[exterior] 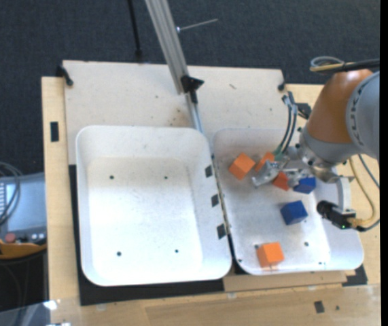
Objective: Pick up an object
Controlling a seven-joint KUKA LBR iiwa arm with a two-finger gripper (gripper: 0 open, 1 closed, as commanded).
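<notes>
Down in the right bin [336, 253], the gripper [270, 173] is hovering beside an orange block [242, 166] that is probably light, stiff and best pinched across flat opposite faces; finger state I cannot tell.

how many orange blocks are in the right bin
3, maybe more hidden under the arm: one orange block upper left, one near the front edge, and one by the gripper.

You have open floor across the left bin [146, 202]. In the right bin [248, 260], blocks crowd the far half: an orange block [242, 166] near its far-left corner, the gripper [267, 174] beside it (arm above), a blue cube [293, 212] mid-floor, another orange cube [270, 254] at the near edge.
</notes>
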